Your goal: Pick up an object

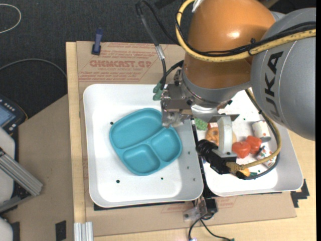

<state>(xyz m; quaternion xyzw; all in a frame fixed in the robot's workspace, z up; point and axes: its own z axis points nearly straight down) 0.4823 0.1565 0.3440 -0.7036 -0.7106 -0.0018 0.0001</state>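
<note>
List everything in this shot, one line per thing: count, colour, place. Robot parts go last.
divided plate: one, teal, three compartments, lying in the left bin.
left bin: one, white, shallow, left half of the bench.
right bin: one, white, beside the left bin, partly under the arm.
small objects: several, red, orange, white and green, clustered in the right bin; too hidden to name.
board: one, tan with red print, under both bins.
clip: one, blue, on the board's far left corner.
arm: one, grey with orange band, reaching in from the right.
end effector: one, metallic, over the plate's far right edge.
</note>
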